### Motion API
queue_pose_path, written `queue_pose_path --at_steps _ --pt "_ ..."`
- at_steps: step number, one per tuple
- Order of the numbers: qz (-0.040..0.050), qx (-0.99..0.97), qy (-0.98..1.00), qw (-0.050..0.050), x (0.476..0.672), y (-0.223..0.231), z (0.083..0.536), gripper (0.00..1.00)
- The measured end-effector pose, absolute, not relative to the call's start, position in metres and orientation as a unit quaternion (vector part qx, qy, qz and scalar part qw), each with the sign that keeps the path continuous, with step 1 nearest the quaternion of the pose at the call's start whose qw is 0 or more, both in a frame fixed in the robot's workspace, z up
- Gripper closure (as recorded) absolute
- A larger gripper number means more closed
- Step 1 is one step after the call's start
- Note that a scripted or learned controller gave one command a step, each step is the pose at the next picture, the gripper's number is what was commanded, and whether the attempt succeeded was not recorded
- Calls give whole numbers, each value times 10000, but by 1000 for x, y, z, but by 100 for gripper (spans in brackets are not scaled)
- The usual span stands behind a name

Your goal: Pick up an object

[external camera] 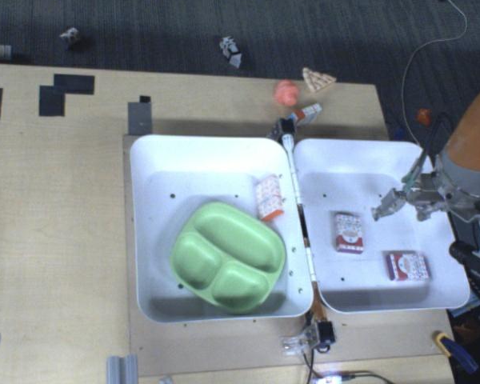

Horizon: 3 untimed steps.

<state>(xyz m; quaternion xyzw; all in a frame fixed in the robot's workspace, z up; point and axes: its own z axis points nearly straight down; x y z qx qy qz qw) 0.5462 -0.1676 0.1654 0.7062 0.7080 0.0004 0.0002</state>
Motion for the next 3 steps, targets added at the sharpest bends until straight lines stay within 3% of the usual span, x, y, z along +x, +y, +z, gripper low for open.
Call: queue_pose_path --at_steps 1,2,3 --pt "27 7060 7082 28 507 -83 87 0" --pt "50 7060 7082 61 510 -83 99 100" --pt "19 7065 7076 61 562 -179 88 100"
